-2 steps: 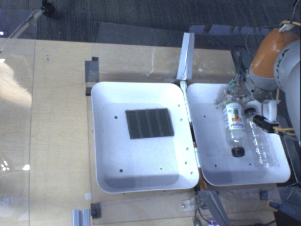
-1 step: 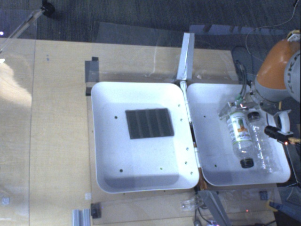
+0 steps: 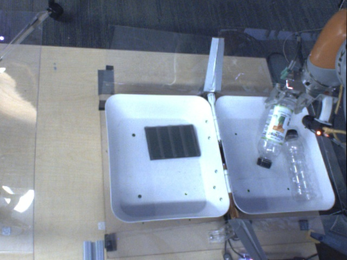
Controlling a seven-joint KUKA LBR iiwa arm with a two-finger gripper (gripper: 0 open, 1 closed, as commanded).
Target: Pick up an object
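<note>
A clear plastic bottle (image 3: 275, 130) with a green and orange label and a black cap hangs tilted, cap end down, over the right bin (image 3: 238, 199). My gripper (image 3: 284, 103) is at the bottle's upper, base end, with its fingers on either side and shut on it. A second clear bottle (image 3: 299, 169) without a label lies flat in the same bin, just right of the held one. The orange band of the arm shows at the upper right.
The left bin (image 3: 124, 188) holds a dark grey ribbed pad (image 3: 172, 142) near its middle. A metal bar (image 3: 214, 64) stands behind the seam between the bins. Cables and hardware crowd the bench to the right of the right bin.
</note>
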